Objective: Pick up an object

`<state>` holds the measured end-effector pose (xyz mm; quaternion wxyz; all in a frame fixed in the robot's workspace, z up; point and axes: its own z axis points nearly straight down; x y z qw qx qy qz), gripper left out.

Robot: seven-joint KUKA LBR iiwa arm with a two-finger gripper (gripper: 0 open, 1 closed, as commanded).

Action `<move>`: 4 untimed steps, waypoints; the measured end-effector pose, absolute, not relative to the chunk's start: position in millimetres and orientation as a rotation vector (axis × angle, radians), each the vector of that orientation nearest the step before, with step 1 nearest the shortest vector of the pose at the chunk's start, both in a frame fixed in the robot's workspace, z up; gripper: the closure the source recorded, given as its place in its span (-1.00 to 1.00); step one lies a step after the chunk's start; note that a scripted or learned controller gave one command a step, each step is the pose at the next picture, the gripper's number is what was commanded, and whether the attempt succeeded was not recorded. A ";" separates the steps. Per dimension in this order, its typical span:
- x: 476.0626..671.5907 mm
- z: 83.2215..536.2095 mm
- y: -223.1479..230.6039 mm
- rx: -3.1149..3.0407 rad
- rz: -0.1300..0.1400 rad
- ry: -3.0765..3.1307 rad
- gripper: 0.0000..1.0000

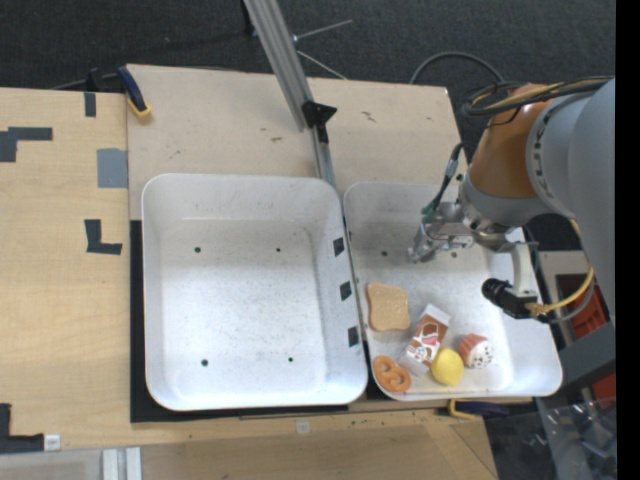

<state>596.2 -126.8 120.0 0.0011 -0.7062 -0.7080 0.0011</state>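
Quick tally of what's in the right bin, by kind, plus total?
Bread slice: 1
Small carton: 1
Pretzel: 1
Lemon: 1
Red and white round item, kind unclear: 1
Total: 5

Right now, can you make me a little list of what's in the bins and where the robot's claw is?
left bin: nothing seen inside
right bin: holds five small things, all near its front
bread slice: farthest back of the group
small carton: right of the bread, tilted
pretzel: front left corner of the right bin
lemon: in front of the carton
red and white toy: right of the lemon
claw: over the back part of the right bin, away from the toys
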 end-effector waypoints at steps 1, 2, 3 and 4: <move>589.0 178.2 -123.7 -2.222 -0.004 -2.226 1.00; 588.7 241.1 -119.4 -2.223 -0.005 -2.227 1.00; 589.7 278.6 -119.1 -2.222 -0.003 -2.225 1.00; 602.7 269.3 -57.3 -2.212 0.000 -2.228 1.00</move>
